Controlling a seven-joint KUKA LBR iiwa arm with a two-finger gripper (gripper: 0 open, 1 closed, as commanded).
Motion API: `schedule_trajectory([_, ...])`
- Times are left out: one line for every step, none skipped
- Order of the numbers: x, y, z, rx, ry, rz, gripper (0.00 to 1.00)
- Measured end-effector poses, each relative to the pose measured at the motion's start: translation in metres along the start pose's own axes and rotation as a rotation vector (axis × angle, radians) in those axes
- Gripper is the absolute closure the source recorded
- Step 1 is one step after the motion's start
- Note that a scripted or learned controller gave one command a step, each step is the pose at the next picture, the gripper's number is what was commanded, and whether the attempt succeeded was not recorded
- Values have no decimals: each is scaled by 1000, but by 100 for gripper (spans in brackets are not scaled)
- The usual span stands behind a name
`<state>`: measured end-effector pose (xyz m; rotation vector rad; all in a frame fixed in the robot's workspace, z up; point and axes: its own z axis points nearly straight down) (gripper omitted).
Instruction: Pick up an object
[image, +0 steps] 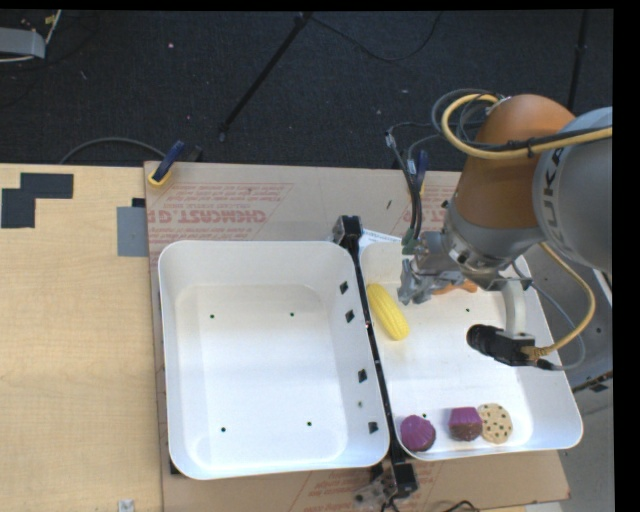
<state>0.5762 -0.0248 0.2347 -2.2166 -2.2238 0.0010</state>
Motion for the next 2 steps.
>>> schedule_trajectory([52,-1,-8,-1,0,0,100])
schedule_trajectory([99,-1,-12,-1,0,0,100])
